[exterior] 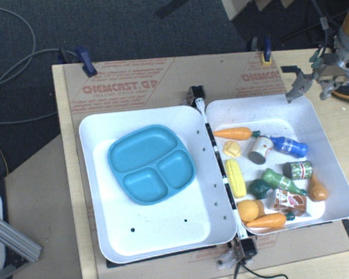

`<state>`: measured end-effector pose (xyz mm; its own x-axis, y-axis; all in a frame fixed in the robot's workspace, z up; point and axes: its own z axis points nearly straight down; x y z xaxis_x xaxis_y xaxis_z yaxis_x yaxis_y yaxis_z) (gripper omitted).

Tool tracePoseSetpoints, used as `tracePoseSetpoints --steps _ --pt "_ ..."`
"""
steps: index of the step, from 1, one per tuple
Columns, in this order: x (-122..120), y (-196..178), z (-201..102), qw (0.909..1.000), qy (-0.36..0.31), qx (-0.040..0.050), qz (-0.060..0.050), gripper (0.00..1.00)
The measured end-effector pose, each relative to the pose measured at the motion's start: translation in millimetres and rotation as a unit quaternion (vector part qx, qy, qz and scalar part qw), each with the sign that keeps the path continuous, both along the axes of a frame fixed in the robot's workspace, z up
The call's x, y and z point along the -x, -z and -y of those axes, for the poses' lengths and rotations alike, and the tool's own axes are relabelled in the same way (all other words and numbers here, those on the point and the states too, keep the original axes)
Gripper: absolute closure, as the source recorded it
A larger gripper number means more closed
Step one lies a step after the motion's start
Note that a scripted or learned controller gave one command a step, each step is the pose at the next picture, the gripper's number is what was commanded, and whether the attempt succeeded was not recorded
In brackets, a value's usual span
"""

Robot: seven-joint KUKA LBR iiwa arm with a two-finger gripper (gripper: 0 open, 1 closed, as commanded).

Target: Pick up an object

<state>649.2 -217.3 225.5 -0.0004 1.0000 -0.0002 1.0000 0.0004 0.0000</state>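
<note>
1. The gripper [309,86] hangs at the far right corner of the right bin [327,133], just above its rim. Its two fingers [295,91] are spread wide apart, and nothing sits between them or touches them.
2. The graspable objects all lie in the right bin, well apart from the gripper. A carrot [233,134] lies near the bin's left wall, at the far end of the pile.
3. Right of that carrot are a grey can [259,149] and a blue bottle [289,146], just beside each other.
4. A corn cob [235,178] lies along the bin's left wall, with a small yellow block [232,149] just beyond it.
5. Nearer the front of the bin sit a green bottle [278,180], a small tin [301,169], an orange [249,211], a second carrot [266,222] and a brown pear-like fruit [317,189].
6. Left of the right bin, the left bin [110,234] holds a blue divided plate [151,163].
</note>
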Motion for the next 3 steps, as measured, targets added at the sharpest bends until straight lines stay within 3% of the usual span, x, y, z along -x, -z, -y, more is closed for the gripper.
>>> tracePoseSetpoints --steps 1,2,3 --pt "38 128 2 1.0000 -0.002 -0.0027 0.003 0.00" --pt "83 141 -32 1.0000 0.000 -0.0014 -0.002 0.00" --pt "165 140 -97 1.0000 0.000 -0.0018 -0.002 0.00"
